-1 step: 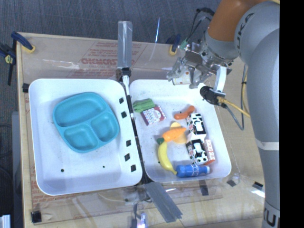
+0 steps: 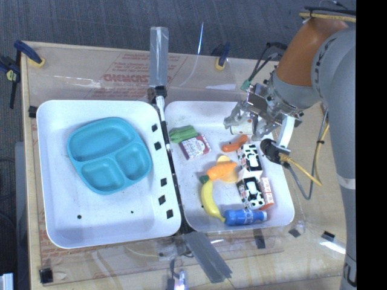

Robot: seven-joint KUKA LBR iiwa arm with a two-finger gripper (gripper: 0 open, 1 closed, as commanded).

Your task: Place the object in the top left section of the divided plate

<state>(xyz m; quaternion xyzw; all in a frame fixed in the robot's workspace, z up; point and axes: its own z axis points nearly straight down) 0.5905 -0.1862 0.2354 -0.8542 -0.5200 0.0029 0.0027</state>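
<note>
A blue divided plate (image 2: 109,154) lies in the left bin (image 2: 54,222), tilted, with one long section and two smaller ones. The right bin (image 2: 193,216) holds several toys: a green piece (image 2: 181,133), a red-and-white packet (image 2: 195,146), an orange carrot-like piece (image 2: 234,143), an orange fruit (image 2: 222,171), a yellow banana (image 2: 210,199), a blue can (image 2: 245,216) and two black-and-white cartons (image 2: 250,159) (image 2: 253,192). My gripper (image 2: 245,121) hangs over the far part of the right bin, just above the carrot piece. I see nothing held between its fingers.
A grey divider bar (image 2: 164,156) with black clips separates the two bins. A clear upright post (image 2: 159,56) stands behind them. Cables (image 2: 302,168) trail from the wrist at the right.
</note>
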